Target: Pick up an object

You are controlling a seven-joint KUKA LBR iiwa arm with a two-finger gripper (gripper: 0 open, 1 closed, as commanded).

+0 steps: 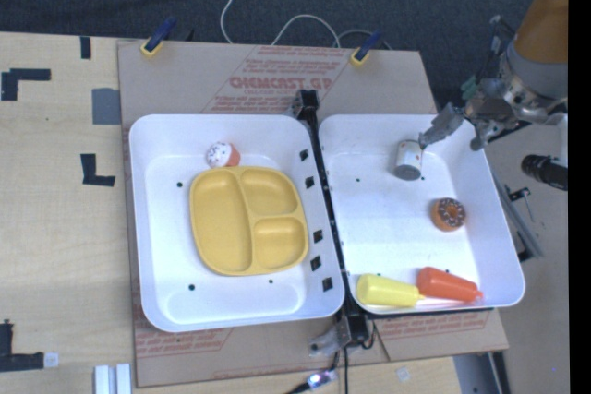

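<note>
My gripper [459, 132] hangs over the far right corner of the right bin [369, 138], its two fingers spread apart with nothing between them. A small grey metal cup [407, 159] stands on the bin floor just left of and below the left finger [438, 127]; whether they touch I cannot tell. Further forward in the same bin lie a brown doughnut [448, 214], an orange carrot [450, 284] and a yellow piece [387, 291] along the near wall.
The left bin [152, 198] holds a yellow divided plate [248, 220] and a small white and orange toy [221, 154] behind it. A black divider [319, 198] runs between the bins. The orange-banded arm [543, 23] comes in from the upper right.
</note>
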